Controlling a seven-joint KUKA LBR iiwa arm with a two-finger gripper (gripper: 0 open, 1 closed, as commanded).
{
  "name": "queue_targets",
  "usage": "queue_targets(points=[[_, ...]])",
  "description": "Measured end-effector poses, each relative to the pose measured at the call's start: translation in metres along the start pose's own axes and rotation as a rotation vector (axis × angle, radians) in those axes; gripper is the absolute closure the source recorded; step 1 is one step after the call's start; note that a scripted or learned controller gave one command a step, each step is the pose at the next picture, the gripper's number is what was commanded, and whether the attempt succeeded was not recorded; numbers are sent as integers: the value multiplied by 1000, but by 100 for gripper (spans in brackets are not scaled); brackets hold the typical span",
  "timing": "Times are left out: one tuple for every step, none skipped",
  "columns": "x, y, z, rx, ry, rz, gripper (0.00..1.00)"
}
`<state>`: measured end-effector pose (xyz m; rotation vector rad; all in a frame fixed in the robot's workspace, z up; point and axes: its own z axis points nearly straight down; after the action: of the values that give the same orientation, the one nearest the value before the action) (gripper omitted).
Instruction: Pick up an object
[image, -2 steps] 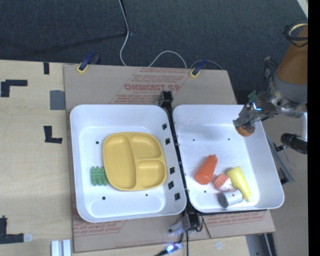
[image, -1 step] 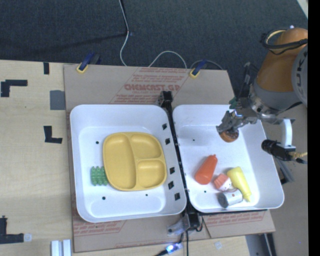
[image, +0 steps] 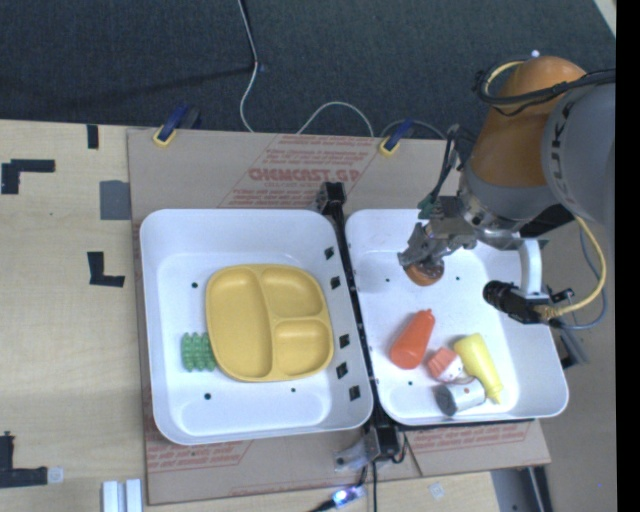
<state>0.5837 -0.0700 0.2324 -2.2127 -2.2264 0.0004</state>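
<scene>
Camera view: jaws over right bin (image: 520, 405) far half, state unclear; bare floor around.

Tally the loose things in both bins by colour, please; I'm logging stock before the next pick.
Yellow: 2, divided tray, bottle
Green: 1, studded block
Orange-red: 1, bottle
Orange-brown: 1, round piece at the gripper
Grey-and-white: 1, small item
Total: 6

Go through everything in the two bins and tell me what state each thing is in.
yellow divided plate: flat, right way up, in the left bin
green block: beside the plate's left edge
orange bottle: lying on its side, right bin
yellow bottle: lying down, right bin
grey piece: lying near the front wall
gripper: low over the right bin
</scene>
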Motion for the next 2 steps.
queue_targets(points=[[53,-16,-5,0,0,-1,100],[105,-21,-9,0,0,-1,100]])
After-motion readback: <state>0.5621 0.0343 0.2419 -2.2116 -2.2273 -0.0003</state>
